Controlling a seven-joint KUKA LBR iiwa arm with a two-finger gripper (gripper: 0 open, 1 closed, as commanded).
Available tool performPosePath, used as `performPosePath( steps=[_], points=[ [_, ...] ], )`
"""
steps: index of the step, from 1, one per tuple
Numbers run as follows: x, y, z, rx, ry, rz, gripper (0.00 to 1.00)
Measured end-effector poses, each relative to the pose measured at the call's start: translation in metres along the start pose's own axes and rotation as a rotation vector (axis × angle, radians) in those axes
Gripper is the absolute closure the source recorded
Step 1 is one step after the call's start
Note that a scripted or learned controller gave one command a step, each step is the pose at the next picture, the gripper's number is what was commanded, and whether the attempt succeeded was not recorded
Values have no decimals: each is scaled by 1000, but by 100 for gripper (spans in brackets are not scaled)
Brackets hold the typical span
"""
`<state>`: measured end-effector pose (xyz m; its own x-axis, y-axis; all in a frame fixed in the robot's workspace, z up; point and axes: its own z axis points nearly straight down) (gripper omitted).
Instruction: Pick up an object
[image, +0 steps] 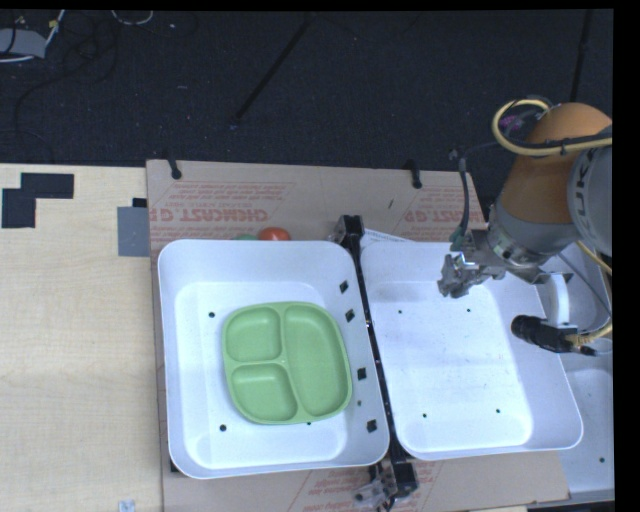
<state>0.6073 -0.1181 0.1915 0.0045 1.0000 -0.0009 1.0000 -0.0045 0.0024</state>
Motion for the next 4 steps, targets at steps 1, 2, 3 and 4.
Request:
performPosePath(
  steps=[1, 2, 3, 4],
  points=[
    [-1, 1, -53, -1, 0, -5, 100],
    [53, -4, -60, 5, 4, -9, 100],
    [110, -9, -44, 7, 3, -9, 100],
    [156, -11, -33, 8, 3, -8, 100]
  ],
)
